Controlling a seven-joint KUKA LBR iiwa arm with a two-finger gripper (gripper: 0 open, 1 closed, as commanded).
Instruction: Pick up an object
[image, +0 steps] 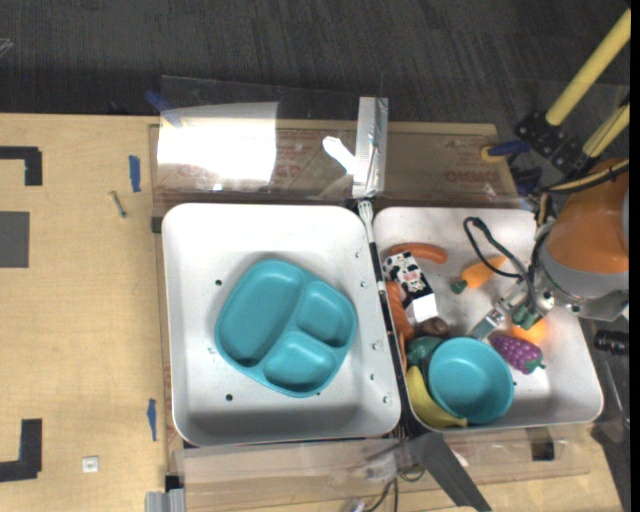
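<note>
The right bin (575, 400) holds a jumble of small things. A teal bowl (470, 378) sits at the front, with a yellow banana (425, 402) along its left side. Purple toy grapes (517, 351) lie just right of the bowl. My gripper (511, 314) reaches down from the right, directly above the grapes and against a small orange piece (528, 318). An orange toy (480, 271) lies a little behind it. A black-and-white box (409, 277) and an orange sausage-shaped toy (418, 252) lie by the bin's left wall.
The left bin (190, 390) holds a teal divided plate (287, 325). A black cable (487, 243) loops over the right bin's back. The arm's orange band (590, 235) hangs over that bin's right edge. Clear plastic sheets (260, 150) stand behind the bins.
</note>
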